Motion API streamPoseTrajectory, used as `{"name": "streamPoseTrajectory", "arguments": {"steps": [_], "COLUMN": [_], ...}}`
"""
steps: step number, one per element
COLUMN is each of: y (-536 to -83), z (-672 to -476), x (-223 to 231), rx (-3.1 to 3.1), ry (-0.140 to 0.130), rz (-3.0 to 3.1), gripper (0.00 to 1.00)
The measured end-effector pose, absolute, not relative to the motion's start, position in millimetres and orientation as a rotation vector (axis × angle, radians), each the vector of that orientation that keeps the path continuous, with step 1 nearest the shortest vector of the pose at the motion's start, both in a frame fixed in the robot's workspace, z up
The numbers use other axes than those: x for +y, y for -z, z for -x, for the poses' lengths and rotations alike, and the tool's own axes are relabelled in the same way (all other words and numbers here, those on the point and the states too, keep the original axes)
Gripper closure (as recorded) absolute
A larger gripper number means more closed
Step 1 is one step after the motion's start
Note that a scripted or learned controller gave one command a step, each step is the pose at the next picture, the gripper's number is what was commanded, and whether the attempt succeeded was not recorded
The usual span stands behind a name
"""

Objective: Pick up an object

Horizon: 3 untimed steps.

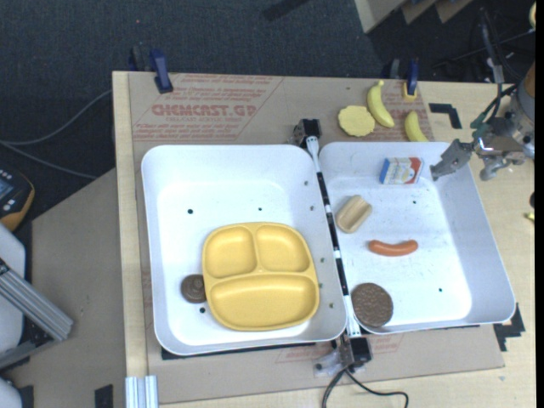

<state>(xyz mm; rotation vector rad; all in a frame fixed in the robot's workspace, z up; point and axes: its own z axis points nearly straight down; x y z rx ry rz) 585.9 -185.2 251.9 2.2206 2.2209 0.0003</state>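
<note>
In the right bin lie a small white, blue and red carton, a tan bread roll, an orange-red sausage and a round brown patty. My gripper hovers over the bin's far right corner, to the right of the carton and apart from it. It stands open, with one finger angled toward the carton and nothing between the two.
The left bin holds a yellow divided plate and a small brown disc beside it. Behind the right bin, on the bench, lie two yellow bananas and a yellow round piece.
</note>
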Motion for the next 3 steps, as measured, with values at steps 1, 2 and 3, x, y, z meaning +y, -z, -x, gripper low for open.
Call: {"name": "streamPoseTrajectory", "arguments": {"steps": [1,2,3], "y": [-146.9,-86.3,-84.8], "z": [-634.4,-665.5,-667.0], "x": [-146.2,-196.6,-129.2], "rx": [2.233,2.231,2.23], "ry": [0.005,0.008,-0.001], "rz": [-2.222,-2.228,-2.217], "gripper": [0.0,0.0,0.0]}}
